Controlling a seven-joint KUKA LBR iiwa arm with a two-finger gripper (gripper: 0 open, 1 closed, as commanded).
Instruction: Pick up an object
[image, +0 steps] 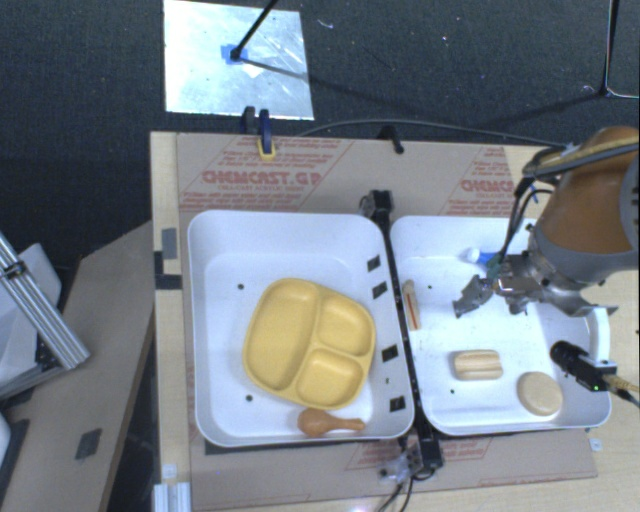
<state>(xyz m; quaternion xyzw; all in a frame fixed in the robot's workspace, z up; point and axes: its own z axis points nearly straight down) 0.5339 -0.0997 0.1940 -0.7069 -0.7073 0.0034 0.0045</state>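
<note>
My gripper (488, 298) hangs over the middle of the right bin (440, 250), reaching in from the right on the grey arm. Just below it a tan bread roll (475, 364) lies on the bin floor, apart from the gripper. A round beige bun (540, 393) rests in the bin's lower right corner. Beside the bin's left wall lies a thin orange stick (410, 303). A small blue and white piece (483, 258) shows just above the gripper.
The left bin (215, 300) holds a yellow divided plate (310, 345) and a brown drumstick (328, 422) near its front wall. A black divider with clips (393, 300) runs between the bins.
</note>
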